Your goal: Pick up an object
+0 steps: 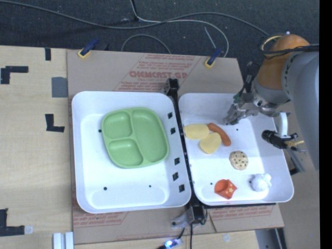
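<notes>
Objects in rt bin (270, 191): 6; lft bin (83, 139): 1 green tray (135, 137).

This is a robotics lab test station. Two shallow white bins (85, 139) sit side by side on a cardboard sheet (155, 71) held to the wooden surface (31, 154) by spring clamps (88, 47). Black tape marks (13, 73) dot the wood, loose cables (171, 22) trail across dark carpet, and toy food (210, 137) lies in the right bin.
</notes>
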Controlling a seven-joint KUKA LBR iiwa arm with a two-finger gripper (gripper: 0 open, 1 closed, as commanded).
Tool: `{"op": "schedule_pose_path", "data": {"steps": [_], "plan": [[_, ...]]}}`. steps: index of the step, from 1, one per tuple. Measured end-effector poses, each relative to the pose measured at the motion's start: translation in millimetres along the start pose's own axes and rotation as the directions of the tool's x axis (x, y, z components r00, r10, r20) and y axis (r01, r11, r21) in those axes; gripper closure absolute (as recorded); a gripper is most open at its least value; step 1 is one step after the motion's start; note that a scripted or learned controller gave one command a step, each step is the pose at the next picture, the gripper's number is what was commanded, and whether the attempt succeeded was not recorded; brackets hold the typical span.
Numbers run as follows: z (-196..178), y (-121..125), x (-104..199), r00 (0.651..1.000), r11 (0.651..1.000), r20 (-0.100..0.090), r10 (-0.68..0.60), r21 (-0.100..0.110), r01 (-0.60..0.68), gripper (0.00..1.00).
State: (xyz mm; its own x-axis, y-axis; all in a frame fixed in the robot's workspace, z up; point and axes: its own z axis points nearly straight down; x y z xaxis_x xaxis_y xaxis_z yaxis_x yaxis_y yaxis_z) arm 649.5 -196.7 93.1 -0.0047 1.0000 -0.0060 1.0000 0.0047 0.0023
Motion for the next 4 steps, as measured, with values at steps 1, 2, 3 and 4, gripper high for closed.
{"op": "schedule_pose_path", "data": {"steps": [1, 2, 3, 4], "plan": [[-43, 5, 6, 1.000, 1.000, -0.006, 0.003, 0.001, -0.003, 1.00], [-98, 12, -1, 1.000, 1.000, -0.005, 0.002, 0.000, -0.002, 1.00], [-140, 12, -4, 1.000, 1.000, -0.005, 0.003, 0.001, -0.003, 1.00], [-145, 6, 50, 1.000, 1.000, -0.007, -0.001, 0.004, 0.001, 1.00]]}}
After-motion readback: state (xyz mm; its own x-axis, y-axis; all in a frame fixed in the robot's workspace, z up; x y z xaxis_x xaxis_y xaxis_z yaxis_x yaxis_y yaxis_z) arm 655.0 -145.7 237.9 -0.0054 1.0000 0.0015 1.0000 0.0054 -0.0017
